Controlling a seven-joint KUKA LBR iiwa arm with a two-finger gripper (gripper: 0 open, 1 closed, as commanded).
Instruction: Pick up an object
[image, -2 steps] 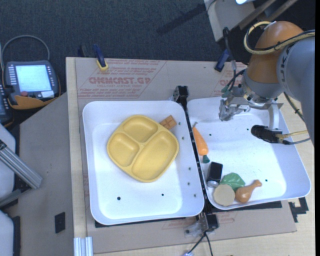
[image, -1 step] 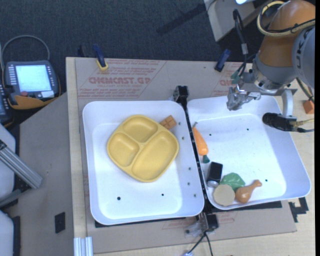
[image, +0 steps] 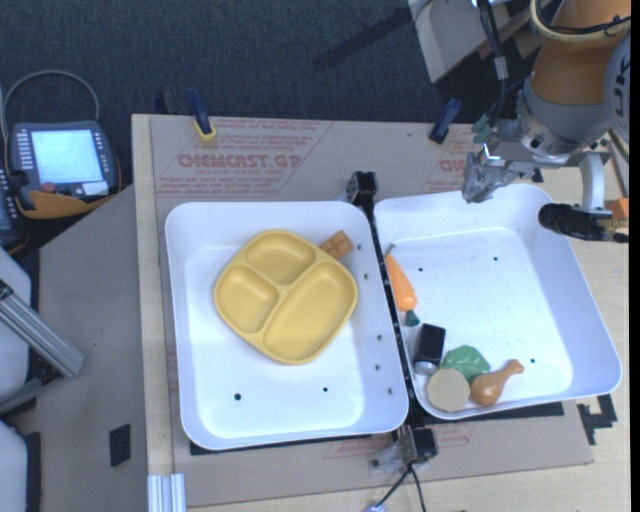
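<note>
Your gripper (image: 487, 183) hung over the far rim of the right bin (image: 560, 250); I could not tell its state at that size, and nothing showed in its hold. The pickable things lay well apart from it, at the near left corner: an orange carrot (image: 400, 284), a small black block (image: 430, 343), a green lump (image: 466, 359), a tan disc (image: 449, 390) and a drumstick (image: 495, 382), all apparently light, smooth toy plastic. I judged the drumstick's narrow shank your surest hold, while the divided yellow plate (image: 286, 296) in the left bin (image: 195, 340) looked too broad.
</note>
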